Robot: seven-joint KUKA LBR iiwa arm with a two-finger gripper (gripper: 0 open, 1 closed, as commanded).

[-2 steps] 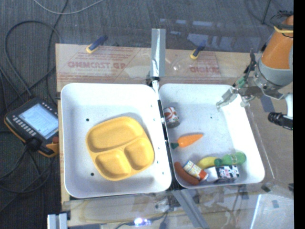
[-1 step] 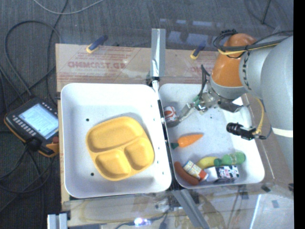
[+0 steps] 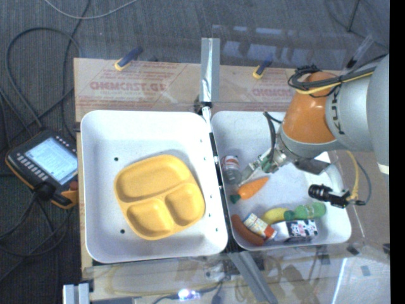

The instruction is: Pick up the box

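Fingers [image 3: 269, 163] state cannot be told; they hover above the orange plastic carrot [image 3: 252, 187]. Recommended: shift toward the small white-and-red carton box [image 3: 256, 223] before descending.

A dark grey carpet [image 3: 126, 24] covers the floor, with black cables [image 3: 38, 37] on it (some lie looped). A handheld screen pendant [image 3: 44, 163] glows at left.

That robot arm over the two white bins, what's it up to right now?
The arm's end effector is low in the right bin, just above the toy carrot. The box it should pick up lies by the front wall among other toy food, not between its fingers. The left bin has a yellow divided tray.
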